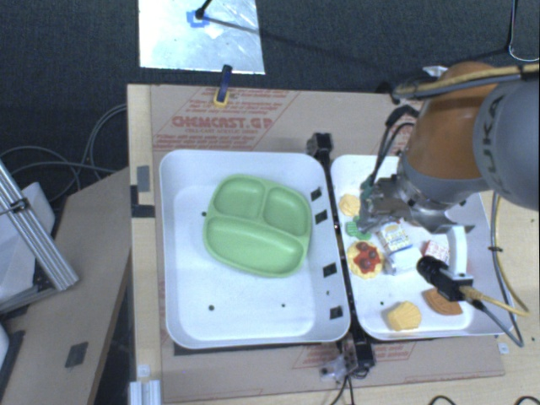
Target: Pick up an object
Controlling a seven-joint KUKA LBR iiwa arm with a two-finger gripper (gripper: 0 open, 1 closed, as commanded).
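Dark carpet lies around a bench [139, 251] covered by a cardboard sheet [253, 116] with red print, and a shiny silver panel [198, 24] rests on the floor beyond it; a small blue and yellow item [224, 85] sits at the far edge of the cardboard. Two shallow white bins stand side by side on the sheet. The bin on the view's left [181, 302] holds a green divided plate [256, 224], lying flat near its middle. The bin on the view's right [375, 294] holds the small things to be picked: a yellow piece [349, 203] near the wall shared by both bins, a red and yellow round piece [365, 258] nearer the camera, a small white carton [395, 239] just beside that round piece, a red and white piece [434, 249] further toward the view's right, a yellow ridged piece [403, 315] near the front rim, and a brown biscuit [445, 304] just beside it. The grey arm [472, 150] with its orange band [447, 125] reaches in from the view's right, and the gripper [369, 213] is low over the right bin, between the yellow piece and the small white carton and above the red and yellow round piece; I cannot tell whether it is open or closed, and nothing is seen held in it
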